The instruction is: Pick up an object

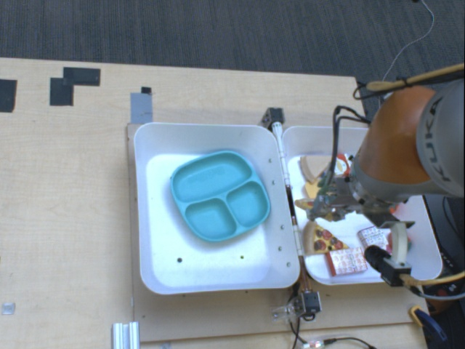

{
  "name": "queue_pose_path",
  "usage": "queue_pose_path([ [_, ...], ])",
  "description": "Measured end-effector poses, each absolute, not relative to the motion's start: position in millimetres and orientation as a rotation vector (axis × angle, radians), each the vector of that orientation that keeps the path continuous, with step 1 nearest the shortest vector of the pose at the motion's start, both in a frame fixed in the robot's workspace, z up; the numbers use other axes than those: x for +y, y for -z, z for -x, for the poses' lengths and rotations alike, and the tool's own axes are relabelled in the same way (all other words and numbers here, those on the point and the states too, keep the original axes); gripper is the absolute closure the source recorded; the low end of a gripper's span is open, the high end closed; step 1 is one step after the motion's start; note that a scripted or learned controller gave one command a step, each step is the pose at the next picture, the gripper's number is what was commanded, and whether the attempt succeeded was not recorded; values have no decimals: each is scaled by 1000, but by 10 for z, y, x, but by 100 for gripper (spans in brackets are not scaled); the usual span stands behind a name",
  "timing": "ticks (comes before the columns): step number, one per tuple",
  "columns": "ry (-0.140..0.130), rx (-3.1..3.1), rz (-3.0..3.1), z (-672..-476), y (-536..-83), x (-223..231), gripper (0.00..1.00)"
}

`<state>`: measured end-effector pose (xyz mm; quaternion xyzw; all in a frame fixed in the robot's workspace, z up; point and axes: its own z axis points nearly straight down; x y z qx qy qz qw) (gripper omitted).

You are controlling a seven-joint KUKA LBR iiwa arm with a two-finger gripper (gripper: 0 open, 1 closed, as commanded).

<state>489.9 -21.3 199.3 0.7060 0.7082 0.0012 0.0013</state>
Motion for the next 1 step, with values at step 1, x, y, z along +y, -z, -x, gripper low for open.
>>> queue_pose_path([
  [1, -5, 2227, -2214, -4876, -2052, 222, 100],
])
